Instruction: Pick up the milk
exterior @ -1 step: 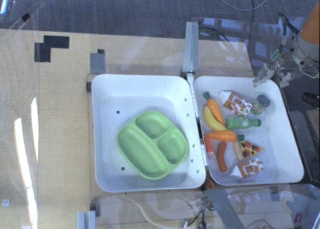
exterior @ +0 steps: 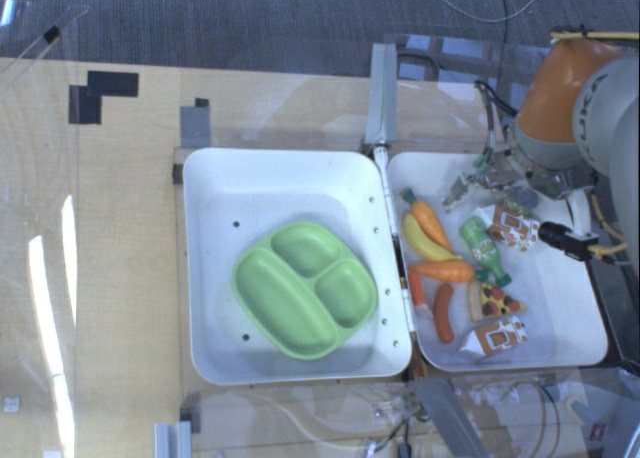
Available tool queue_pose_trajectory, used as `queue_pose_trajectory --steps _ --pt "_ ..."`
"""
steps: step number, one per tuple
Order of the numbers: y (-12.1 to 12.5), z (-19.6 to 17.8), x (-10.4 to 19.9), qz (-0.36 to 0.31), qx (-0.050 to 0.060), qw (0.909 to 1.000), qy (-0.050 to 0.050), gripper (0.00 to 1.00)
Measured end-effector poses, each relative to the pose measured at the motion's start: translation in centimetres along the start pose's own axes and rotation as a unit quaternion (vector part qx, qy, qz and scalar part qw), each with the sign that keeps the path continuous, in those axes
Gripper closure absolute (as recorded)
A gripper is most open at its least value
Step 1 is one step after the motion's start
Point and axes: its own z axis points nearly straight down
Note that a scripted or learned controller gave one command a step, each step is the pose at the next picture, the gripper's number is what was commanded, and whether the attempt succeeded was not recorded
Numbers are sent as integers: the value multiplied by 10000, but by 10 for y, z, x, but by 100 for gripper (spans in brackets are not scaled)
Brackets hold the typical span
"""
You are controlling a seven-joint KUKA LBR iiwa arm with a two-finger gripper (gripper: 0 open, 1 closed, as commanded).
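Two small white-and-brown cartons lie in the right bin (exterior: 590,331). One milk carton (exterior: 514,229) is near the bin's back right, and a second carton (exterior: 497,336) lies at the front. My gripper (exterior: 472,187) hovers over the back of the right bin, just up and left of the back carton. It is open with nothing between its fingers. The grey arm with its orange band (exterior: 560,96) reaches in from the upper right.
The right bin also holds a carrot (exterior: 427,219), a banana (exterior: 424,240), a second carrot (exterior: 445,271), a red sausage (exterior: 443,312), a green bottle (exterior: 484,249) and a pizza slice (exterior: 494,300). A green divided plate (exterior: 305,289) lies in the left bin (exterior: 215,206).
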Motion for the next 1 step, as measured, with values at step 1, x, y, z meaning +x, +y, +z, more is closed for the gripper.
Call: queue_pose_trajectory --steps 1 --pt "-30 15 -54 -329 -9 9995 -8 0"
